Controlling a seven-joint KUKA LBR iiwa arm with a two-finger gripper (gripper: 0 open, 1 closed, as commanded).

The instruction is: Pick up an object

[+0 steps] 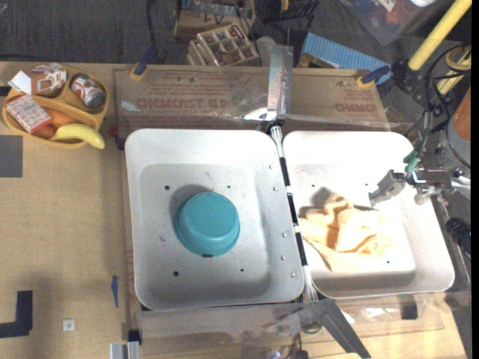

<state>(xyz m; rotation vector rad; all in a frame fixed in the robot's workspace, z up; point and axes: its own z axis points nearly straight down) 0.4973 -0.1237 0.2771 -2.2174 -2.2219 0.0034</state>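
In the right bin (430,271), a crumpled yellow cloth (346,230) lay on the floor, toward the side near the left bin (146,275). My gripper (380,191) hovered just above its upper right edge, and I could not tell how far it was open; I held nothing that I could see. I judged the cloth soft, light and limp, so a raised fold near its middle seemed the best place to pinch. A teal bowl (208,224) sat upside down in the left bin.

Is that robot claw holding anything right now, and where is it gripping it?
Nothing is held, as far as shows. The gripper hangs over the right bin, just up-right of the yellow cloth, with nothing between its fingers.
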